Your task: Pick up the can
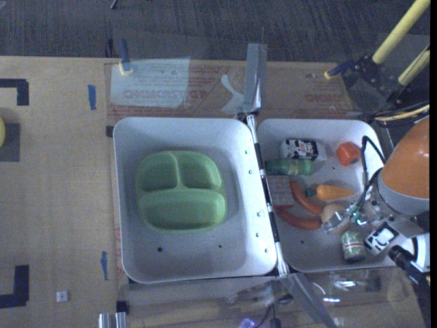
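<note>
1. The gripper (356, 214) sits low in the right bin (300, 260), under the arm's (410, 173) orange band. How far it stands open cannot be told; its tip is a blur of metal and cable, and nothing can be made out in its grasp.
2. Just below the tip, apart from it or barely so, lies the can (352, 245), small, with a greenish label, close to the bin's near wall. It seems to stand upright or lean a little; I cannot settle which.
3. My guess is that it will handle as light, stiff and smooth-sided, apt to slip or roll if nudged. The best hold is likely across the middle of its round body.
4. Just left of the tip lie a sausage (302, 219) and a carrot (332, 192); beyond them, a green bottle (290, 167).
5. Farther left, the other bin (130, 251) holds a green divided plate (181, 190).
</note>
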{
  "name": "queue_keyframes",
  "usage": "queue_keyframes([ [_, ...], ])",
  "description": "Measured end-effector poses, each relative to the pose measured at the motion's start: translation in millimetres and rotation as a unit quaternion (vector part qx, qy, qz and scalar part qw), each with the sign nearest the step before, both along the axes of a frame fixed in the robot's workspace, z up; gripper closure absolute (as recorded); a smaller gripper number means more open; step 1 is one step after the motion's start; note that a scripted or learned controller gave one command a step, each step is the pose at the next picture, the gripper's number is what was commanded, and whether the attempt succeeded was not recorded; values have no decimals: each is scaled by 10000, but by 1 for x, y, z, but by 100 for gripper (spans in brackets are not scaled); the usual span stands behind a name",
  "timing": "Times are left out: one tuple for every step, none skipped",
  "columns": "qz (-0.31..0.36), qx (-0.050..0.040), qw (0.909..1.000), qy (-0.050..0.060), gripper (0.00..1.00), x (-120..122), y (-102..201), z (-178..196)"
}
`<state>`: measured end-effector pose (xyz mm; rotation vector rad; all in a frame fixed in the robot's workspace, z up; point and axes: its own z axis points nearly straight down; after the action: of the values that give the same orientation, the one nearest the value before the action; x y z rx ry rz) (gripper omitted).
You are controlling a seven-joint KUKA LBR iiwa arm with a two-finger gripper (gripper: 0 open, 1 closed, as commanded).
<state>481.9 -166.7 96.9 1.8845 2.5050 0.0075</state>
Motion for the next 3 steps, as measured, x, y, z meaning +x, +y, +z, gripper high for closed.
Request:
queue_keyframes([
  [155,-4,9999,27,100,53,14,80],
  [-957,-3,9954,23,100,83,39,150],
  [-163,-11,9999,17,100,149,5,191],
])
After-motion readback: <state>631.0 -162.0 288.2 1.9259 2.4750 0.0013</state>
